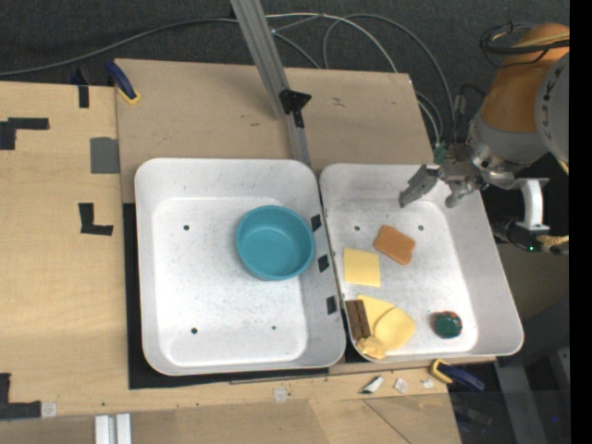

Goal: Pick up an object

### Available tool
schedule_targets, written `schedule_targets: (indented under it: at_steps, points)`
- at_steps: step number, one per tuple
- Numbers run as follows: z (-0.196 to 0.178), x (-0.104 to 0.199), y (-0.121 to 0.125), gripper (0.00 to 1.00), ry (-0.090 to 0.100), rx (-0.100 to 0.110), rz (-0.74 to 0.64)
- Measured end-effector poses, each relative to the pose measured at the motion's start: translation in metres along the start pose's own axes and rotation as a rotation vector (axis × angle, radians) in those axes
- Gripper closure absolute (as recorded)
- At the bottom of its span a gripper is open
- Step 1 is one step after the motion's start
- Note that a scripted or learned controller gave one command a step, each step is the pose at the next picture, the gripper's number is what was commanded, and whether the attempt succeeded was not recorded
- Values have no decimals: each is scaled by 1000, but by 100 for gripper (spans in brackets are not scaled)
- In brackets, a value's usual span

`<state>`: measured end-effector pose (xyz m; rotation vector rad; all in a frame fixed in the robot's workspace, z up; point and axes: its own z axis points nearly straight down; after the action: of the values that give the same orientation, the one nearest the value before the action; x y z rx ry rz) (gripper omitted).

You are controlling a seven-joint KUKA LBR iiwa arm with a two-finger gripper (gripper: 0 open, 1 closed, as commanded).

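Sitting in the right-hand shallow white bin (481, 276) are all the small pickable bits: an orange-brown rounded block (395, 244) near the middle, a flat pale yellow square (362, 268) just beside it on the left, a crumpled yellow cloth-like lump (386, 327) near the front edge with a small dark brown bar (357, 317) touching its left side, and a little dark teal round thing (448, 324) in the front right corner. None of them is lifted. The two-finger gripper (434, 190) hangs over the bin's back part, well apart from the block, jaws spread open with nothing between them. Behind it is the grey arm with its orange band (518, 91). The left white bin (166, 248) holds a blue round bowl (274, 241), upright, toward its right side. Both bins rest on the tan counter (55, 276), and a grey metal pole (268, 63) slants across the back.
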<state>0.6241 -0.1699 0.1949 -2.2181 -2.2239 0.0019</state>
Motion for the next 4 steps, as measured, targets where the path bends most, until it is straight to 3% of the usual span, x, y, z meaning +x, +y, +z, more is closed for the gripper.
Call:
schedule_targets:
  at_steps: [1,3,4]
  points:
    - [0,0,0,0,0,0,0]
    - [109,5,-12,0,-1,1,0]
    - [97,5,-11,100,0,1,-1]
